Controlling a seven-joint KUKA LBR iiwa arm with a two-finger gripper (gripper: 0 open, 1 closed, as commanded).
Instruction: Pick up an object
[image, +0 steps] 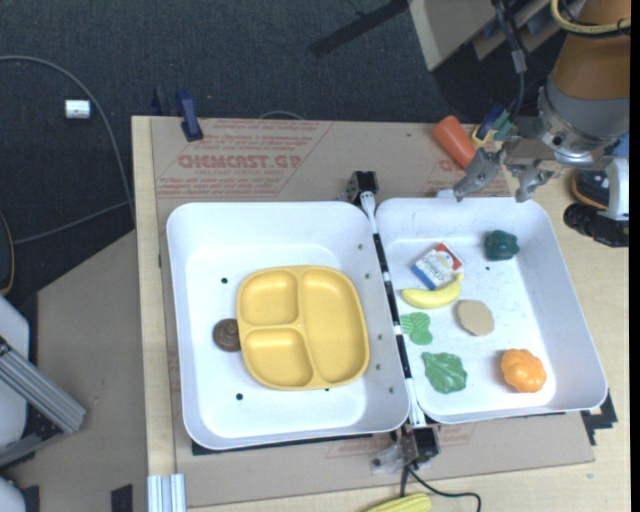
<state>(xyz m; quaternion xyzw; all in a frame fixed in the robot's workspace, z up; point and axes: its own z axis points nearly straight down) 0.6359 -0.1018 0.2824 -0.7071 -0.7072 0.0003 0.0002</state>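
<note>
White plastic walls frame the right bin (570, 300), where all the small loose pieces sit, while the gripper (505, 183) hangs over that bin's far rim with its two fingers spread apart and nothing between them. Nearest to it is the dark green lump (501, 244), which lies just toward the camera from the jaws, close by the bin's far right corner, so a short drop and a slight pull toward the camera would probably bring the fingers round it. Further in lie the small red, white and blue carton (437, 266) and the banana (432, 295), whose long axis runs roughly across the bin from left to right; a tan disc (476, 318), two green leafy pieces (444, 371) and an orange fruit (523, 369) sit nearer the front. The left bin (190, 330) holds a yellow divided plate (301, 327) with a brown round thing (226, 334) touching its left edge, well apart from the arm
</note>
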